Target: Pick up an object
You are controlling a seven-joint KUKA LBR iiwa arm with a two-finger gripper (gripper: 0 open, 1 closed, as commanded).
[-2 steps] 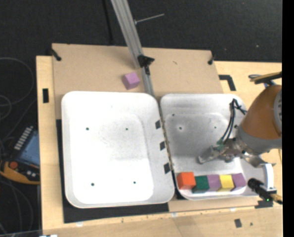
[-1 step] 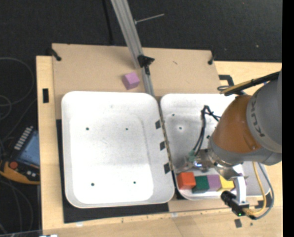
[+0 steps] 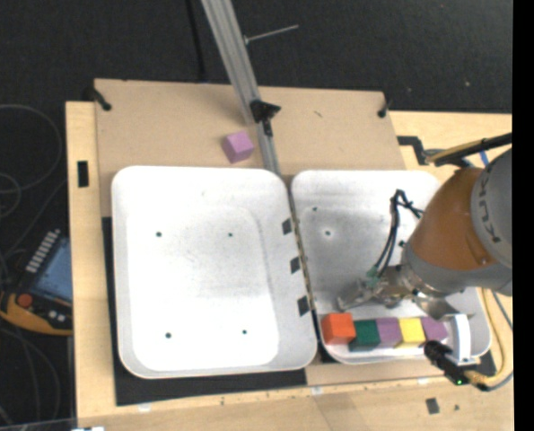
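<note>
From my seat I see the arm (image 3: 459,232) reaching in over the right bin (image 3: 356,196), its orange band uppermost. The gripper (image 3: 374,290) sits low near that bin's front, just above a row of blocks lined along the front wall: orange block (image 3: 339,328), green block (image 3: 366,333), purple block (image 3: 389,331), yellow block (image 3: 413,331), and another purple one (image 3: 435,329) (partly under the wrist). I cannot tell whether the tool is clenched or released. A loose purple cube (image 3: 239,146) lies on the board behind the left bin (image 3: 204,268), well apart.
</note>
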